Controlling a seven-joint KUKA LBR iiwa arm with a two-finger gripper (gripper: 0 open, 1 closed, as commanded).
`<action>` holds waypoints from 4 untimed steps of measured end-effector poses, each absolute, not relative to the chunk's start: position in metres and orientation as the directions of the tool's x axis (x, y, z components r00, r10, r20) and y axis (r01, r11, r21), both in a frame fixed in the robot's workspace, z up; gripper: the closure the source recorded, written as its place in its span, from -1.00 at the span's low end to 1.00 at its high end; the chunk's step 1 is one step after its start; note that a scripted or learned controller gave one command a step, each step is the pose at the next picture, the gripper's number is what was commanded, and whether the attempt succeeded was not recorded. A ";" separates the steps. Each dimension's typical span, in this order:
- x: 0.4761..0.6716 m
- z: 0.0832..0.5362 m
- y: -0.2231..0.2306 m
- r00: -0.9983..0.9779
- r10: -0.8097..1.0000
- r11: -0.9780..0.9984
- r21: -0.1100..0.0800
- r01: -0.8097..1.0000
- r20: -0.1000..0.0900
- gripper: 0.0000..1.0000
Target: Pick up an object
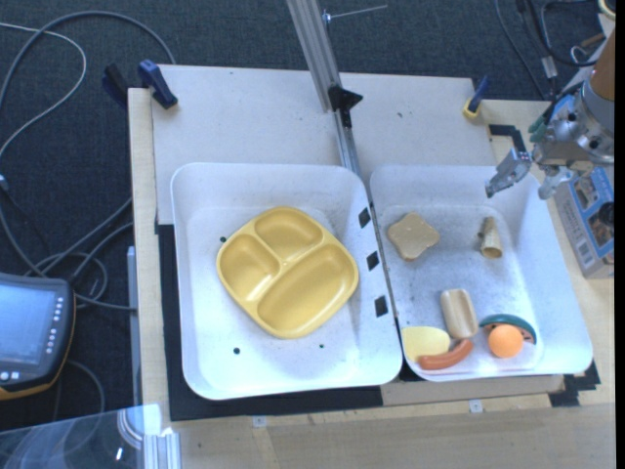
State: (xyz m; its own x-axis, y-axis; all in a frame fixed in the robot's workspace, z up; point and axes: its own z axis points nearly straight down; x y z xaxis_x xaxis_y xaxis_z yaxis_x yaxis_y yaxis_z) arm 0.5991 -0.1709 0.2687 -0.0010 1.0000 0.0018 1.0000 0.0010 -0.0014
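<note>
My gripper (520, 186) hangs over the far right corner of the right bin (547, 262), open, with nothing between its fingers. Below and to its left, a small tan cone-shaped piece (489, 237) lies on the bin floor. A tan bread-like slice (412, 235) rests farther left. Along the near side sit a wooden cylinder (457, 313), a yellow wedge (425, 340), a red sausage (444, 358) and an orange ball (505, 341) against a teal ring (510, 321).
A yellow divided plate (286, 272) lies in the middle of the left bin (195, 223). A metal post (312, 27) rises from behind the seam between the bins. Clamps (156, 81) grip the board's far corners. A boxed item (591, 213) stands right of the right bin.
</note>
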 end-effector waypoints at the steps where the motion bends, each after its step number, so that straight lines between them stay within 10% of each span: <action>1: 0.599 0.269 -0.171 -0.001 1.000 0.001 -0.001 1.000 0.002 -1.00; 4: 0.615 0.114 -0.188 0.001 1.000 -0.001 -0.008 1.000 0.002 -1.00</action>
